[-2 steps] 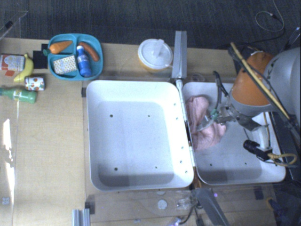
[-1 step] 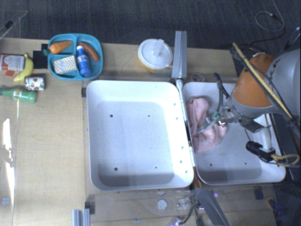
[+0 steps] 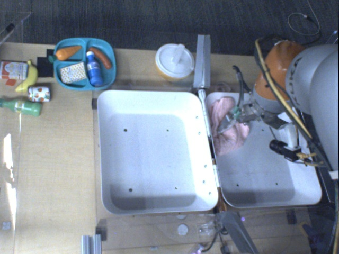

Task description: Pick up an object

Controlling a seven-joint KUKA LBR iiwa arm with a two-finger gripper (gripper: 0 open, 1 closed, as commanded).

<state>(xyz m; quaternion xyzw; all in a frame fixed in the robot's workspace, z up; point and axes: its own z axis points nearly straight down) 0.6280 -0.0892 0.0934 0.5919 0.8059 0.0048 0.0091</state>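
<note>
Object: pink cloth (image 3: 226,126) lay crumpled in right bin (image 3: 275,192), 10 o'clock corner | Axis: long axis ran 12 to 6 o'clock | Gripper (image 3: 231,119): over cloth's middle; fingers' state could not be told | Left bin (image 3: 153,147): beside it on tabletop (image 3: 53,173).

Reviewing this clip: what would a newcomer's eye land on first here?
Probably the bulky grey arm with its orange band reaching in from the right, its gripper down at a crumpled pink cloth in the far left corner of the right bin. Next, the bright blue divided tray of toy food at the bench's far left.
</note>
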